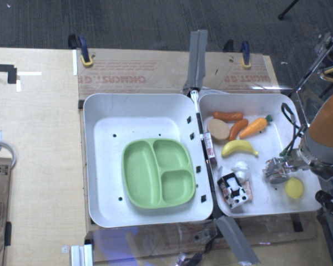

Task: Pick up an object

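The right bin (pixel 277 103) holds several toy foods. A red sausage (pixel 228 116), an orange carrot (pixel 255 126) and a beige round piece (pixel 218 129) lie at its far left. A yellow banana (pixel 240 148) lies in the middle. Near the front left sit a small white item (pixel 241 168) and a black-and-white block (pixel 235 190). A yellow lemon (pixel 293 188) rests at the front right. My gripper (pixel 275 171) hangs low in this bin, just left of and above the lemon, to the right of the white item.
The left bin (pixel 100 148) holds a green divided plate (pixel 159 173). A thin pen-like stick (pixel 209 147) lies along the wall between the bins. The arm's orange band (pixel 326 123) and cables hang over the right bin's right rim.
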Motion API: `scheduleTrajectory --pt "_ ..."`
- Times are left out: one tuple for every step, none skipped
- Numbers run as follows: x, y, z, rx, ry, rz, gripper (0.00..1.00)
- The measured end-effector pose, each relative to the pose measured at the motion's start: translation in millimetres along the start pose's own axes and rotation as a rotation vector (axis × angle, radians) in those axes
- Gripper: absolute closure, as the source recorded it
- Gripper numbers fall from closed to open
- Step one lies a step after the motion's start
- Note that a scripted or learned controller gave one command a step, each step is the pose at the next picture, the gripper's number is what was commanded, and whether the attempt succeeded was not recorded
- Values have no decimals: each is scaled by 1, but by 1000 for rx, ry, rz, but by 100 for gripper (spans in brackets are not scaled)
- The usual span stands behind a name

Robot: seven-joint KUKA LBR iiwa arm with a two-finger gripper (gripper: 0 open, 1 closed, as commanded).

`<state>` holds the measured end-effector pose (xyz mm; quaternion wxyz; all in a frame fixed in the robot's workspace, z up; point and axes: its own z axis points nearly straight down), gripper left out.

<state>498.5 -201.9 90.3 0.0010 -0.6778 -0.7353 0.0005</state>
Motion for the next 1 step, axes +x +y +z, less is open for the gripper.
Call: scheduleTrajectory --pt "2 20 -99 1 -1 246 100"
